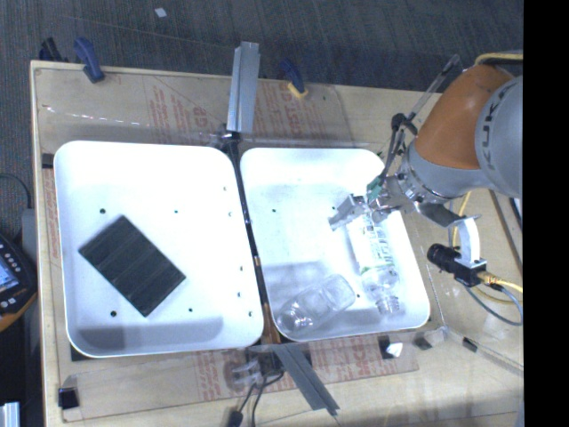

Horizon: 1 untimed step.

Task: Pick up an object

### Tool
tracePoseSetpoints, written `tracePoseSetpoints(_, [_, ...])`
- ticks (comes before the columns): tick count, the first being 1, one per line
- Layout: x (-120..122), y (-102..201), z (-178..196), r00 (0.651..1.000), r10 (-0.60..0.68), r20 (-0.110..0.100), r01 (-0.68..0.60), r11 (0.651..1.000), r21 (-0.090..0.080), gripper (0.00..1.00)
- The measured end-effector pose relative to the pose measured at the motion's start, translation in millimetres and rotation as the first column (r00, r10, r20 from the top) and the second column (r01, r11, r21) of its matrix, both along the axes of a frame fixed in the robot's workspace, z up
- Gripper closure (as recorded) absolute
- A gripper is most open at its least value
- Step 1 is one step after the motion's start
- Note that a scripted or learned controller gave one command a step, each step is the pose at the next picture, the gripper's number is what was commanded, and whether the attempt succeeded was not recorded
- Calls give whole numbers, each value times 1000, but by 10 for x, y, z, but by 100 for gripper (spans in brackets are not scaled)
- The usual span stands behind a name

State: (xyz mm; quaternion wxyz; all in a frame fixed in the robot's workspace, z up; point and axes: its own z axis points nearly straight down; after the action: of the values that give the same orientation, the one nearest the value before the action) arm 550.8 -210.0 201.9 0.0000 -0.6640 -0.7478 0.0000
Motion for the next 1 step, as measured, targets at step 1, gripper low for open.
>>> tracePoseSetpoints(1, [350,-2,-160,999,41,-2,-41,999,0,0])
